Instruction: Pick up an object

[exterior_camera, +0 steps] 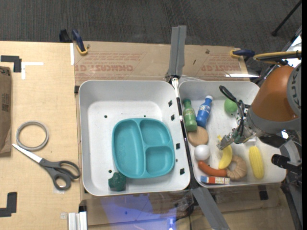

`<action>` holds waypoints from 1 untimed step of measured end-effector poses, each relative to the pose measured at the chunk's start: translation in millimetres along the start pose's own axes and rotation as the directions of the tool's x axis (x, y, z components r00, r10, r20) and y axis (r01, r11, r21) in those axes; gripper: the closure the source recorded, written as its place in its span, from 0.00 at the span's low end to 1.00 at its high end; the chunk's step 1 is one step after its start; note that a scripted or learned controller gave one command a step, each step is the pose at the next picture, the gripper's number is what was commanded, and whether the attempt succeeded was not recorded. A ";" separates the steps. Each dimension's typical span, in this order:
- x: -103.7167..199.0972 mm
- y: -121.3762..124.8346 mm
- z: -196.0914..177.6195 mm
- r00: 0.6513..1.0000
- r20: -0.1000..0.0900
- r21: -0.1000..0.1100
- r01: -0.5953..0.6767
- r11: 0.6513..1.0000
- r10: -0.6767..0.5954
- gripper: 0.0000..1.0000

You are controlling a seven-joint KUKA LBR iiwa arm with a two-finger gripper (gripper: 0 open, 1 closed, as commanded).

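The gripper [229, 140] sits low in the right bin [218, 87], at the frame's right; whether its fingers are apart or together cannot be told. Its tip is just above the banana [225, 158], touching or nearly so. Nearby lie a white ball [202, 152], a corn cob [256, 161] and two bottles. The left bin [96, 99] holds a teal divided plate [143, 147].

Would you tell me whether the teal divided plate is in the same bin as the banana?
No, the teal divided plate lies in the left bin, while the banana lies in the right bin.
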State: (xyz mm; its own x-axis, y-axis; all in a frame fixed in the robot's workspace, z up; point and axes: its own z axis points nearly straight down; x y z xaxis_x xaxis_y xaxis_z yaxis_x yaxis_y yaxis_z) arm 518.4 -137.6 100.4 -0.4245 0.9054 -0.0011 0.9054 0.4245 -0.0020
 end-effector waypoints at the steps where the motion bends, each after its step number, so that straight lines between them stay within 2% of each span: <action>1: 68.9 54.7 -152.5 0.997 0.001 -0.001 -0.077 0.997 0.077 1.00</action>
